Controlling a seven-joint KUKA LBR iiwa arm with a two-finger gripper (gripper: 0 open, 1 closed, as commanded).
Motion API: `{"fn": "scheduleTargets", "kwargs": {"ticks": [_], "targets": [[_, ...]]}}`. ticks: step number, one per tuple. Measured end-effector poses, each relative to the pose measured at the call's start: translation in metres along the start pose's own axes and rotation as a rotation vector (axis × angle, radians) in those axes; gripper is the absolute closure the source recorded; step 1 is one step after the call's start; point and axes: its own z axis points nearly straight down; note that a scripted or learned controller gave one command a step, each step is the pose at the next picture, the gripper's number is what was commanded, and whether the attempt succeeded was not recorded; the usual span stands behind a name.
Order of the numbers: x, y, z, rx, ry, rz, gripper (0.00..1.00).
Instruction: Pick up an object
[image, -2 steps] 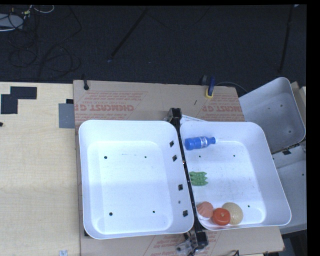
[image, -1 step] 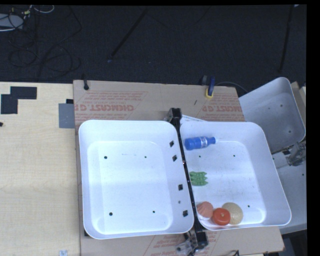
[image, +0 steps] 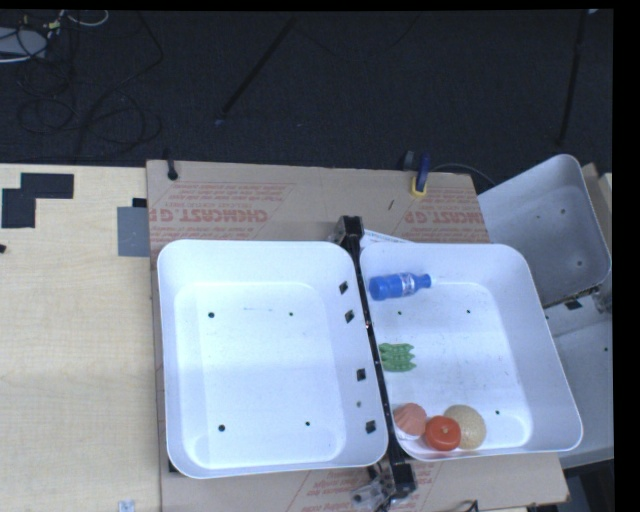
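In the right bin (image: 520, 330) lie several small objects. A blue bottle (image: 398, 286) rests on its side near the bin's far left corner. A small green piece (image: 396, 357) sits by the left wall, midway down. At the near left corner a pink round piece (image: 410, 418), a red round piece (image: 442, 433) and a tan round piece (image: 467, 425) huddle together, touching.
The left bin (image: 190, 360) stands beside the right one, with a black divider strip (image: 365, 340) between them. Both rest on a cardboard sheet (image: 280, 205). A grey metal plate (image: 545, 225) rises at the right. A wooden bench top (image: 70, 350) spreads to the left.
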Motion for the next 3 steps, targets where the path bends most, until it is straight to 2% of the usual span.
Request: {"fn": "scheduleTargets", "kwargs": {"ticks": [1,2,3], "targets": [[0.000,0.000,-0.029,0.001,0.001,0.000,1.00],[0.001,0.000,0.000,0.007,0.002,0.002,1.00],[0.000,0.000,-0.009,0.003,0.002,0.000,1.00]]}}
